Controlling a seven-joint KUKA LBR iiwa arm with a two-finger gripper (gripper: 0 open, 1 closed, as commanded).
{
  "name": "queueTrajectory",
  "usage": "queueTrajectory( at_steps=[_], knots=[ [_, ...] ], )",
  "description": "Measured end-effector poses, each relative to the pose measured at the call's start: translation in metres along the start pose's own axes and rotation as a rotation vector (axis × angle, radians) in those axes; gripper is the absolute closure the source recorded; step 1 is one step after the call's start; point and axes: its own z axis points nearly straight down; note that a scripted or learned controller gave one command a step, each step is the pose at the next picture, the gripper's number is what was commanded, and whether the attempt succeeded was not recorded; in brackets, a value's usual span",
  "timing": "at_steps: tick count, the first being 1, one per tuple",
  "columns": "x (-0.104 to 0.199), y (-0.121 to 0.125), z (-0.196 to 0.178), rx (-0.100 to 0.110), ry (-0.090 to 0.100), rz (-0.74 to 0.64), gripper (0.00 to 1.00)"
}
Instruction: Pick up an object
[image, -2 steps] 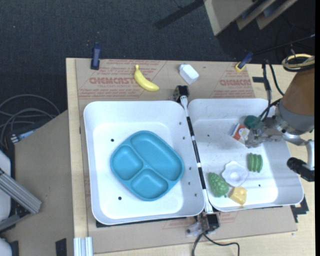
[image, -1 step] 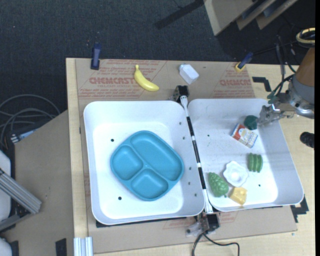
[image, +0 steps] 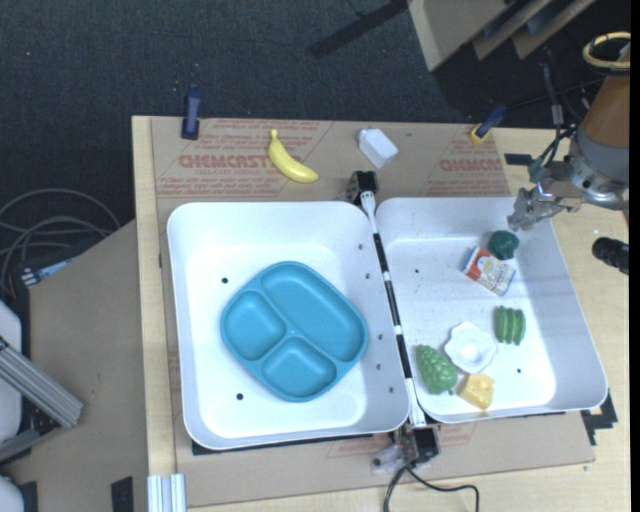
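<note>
Cardboard-topped bench, two bins: left bin (image: 190, 300) carries a blue tray (image: 292, 328), right bin (image: 570, 300) the toys, and the gripper (image: 527, 210) hovers at its far edge, jaw state unclear, approaching, needing descent onto the green ball (image: 502, 243).

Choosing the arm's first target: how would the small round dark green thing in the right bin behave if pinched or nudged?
The dark green ball looks rounded, so it would probably roll when nudged. It touches the small carton, which might shift with it. Its curved sides could slip from the gripper.
</note>
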Motion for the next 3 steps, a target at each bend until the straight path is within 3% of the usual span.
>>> queueTrajectory(
  at_steps=[1, 2, 3],
  knots=[
    [-0.013, 0.016, -0.042, -0.002, -0.001, 0.000, 1.00],
    [-0.012, 0.016, -0.041, 0.000, 0.000, 0.000, 0.00],
    [-0.012, 0.015, 0.049, 0.005, 0.002, 0.001, 0.00]
  ],
)
